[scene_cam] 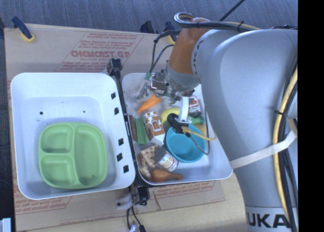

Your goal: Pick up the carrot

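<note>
We see the gripper (161, 88) low over the far end of the right bin (218, 169), just above and touching or nearly touching the carrot (149, 104), which lies near that bin's far-left corner; whether it has closed on the carrot we cannot tell from this angle. Toward the near edge of the same bin sit a blue bowl (183, 147), a small can (168, 162), a brown snack box (153, 124) and a brown, pear-shaped toy (164, 176) against the near wall. In the left bin (61, 86), 1 green divided plate (73, 155) rests by the near-left corner. We judge the task about half done: the approach looks complete, while a confirmed grasp and the lift remain.
</note>
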`<state>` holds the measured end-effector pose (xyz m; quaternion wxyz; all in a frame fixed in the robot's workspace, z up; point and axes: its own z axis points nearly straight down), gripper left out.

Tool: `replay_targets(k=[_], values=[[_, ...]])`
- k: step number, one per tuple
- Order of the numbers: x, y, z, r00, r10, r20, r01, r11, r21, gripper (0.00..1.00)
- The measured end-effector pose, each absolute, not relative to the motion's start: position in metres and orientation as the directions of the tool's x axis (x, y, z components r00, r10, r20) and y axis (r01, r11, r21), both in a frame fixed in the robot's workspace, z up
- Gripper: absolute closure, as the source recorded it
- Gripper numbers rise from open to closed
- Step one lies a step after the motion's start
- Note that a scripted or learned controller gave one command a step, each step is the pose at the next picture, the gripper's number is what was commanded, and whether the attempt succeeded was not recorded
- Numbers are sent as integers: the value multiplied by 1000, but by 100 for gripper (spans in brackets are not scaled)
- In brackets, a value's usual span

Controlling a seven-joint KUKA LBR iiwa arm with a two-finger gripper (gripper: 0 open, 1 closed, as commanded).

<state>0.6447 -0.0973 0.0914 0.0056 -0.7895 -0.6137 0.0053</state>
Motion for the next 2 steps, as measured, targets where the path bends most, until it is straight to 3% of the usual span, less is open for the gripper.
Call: replay_targets(k=[1,2], values=[[643,-97,101,240,971,-2,971,-239,-26,100],[588,-61,197,158,987,1,987,-158,-1,100]])
